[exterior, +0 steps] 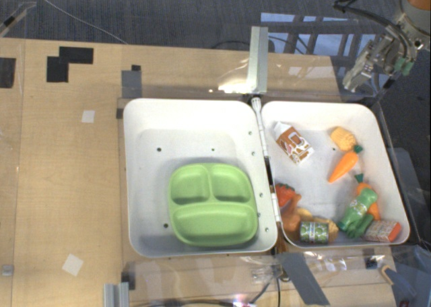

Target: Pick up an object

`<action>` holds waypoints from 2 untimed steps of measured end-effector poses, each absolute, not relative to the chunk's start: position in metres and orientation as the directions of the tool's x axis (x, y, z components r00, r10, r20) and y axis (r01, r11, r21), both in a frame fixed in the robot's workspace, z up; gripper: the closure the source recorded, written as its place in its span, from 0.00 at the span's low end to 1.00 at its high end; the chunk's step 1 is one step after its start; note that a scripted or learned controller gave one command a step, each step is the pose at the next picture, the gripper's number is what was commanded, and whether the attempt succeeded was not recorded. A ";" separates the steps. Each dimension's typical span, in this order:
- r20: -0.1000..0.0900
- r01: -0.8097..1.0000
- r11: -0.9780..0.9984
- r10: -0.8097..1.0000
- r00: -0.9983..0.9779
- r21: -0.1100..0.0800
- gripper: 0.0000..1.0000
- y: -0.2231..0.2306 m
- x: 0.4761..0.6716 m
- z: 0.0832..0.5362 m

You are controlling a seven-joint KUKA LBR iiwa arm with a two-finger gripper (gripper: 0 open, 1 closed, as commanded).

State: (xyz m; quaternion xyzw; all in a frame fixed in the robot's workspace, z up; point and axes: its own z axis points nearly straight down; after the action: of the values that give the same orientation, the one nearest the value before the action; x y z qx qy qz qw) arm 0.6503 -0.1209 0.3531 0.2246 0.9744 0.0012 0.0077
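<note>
1. The end effector (363, 73) is hovering beyond the right bin's (377, 124) far right corner, carrying nothing.
2. Its jaws' spacing is impossible to tell.
3. A carrot (343, 166) is lying inside that bin, beside a brown carton (294, 145).

Pale wooden bench (60, 184) — two white bins side by side, left bin (145, 164), right bin (316, 114).
</note>
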 end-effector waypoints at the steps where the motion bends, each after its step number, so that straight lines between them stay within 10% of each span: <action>1: -0.023 0.434 0.901 0.434 -0.900 0.007 1.00 -0.121 0.652 0.365; 2: -0.034 0.428 0.903 0.429 -0.903 0.010 1.00 -0.120 0.654 0.379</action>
State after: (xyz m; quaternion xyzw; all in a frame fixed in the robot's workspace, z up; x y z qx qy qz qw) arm 0.6537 -0.1201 0.3789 0.2197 0.9754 0.0010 0.0176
